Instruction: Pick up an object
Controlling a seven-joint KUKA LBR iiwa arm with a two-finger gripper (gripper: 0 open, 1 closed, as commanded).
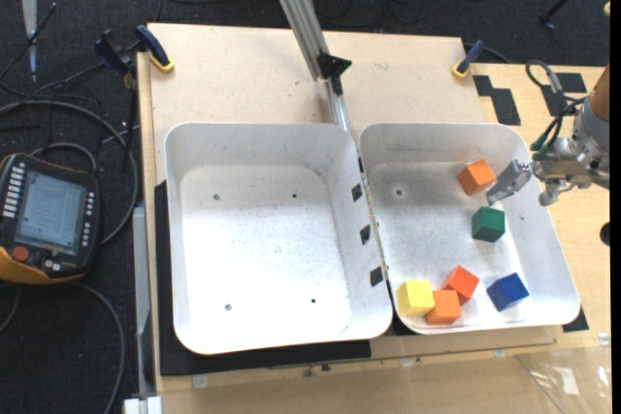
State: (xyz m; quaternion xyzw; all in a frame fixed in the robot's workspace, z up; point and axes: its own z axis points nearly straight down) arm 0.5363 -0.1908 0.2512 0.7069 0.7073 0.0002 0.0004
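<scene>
From my seat the gripper [529,181] hovers at the right bin's [427,145] upper right with fingers spread (nothing between them), the green cube [488,225] lying just below-left of it.

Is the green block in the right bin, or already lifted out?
In the bin. The green block rests on the right bin's floor, apart from the gripper just above it in the view.
</scene>
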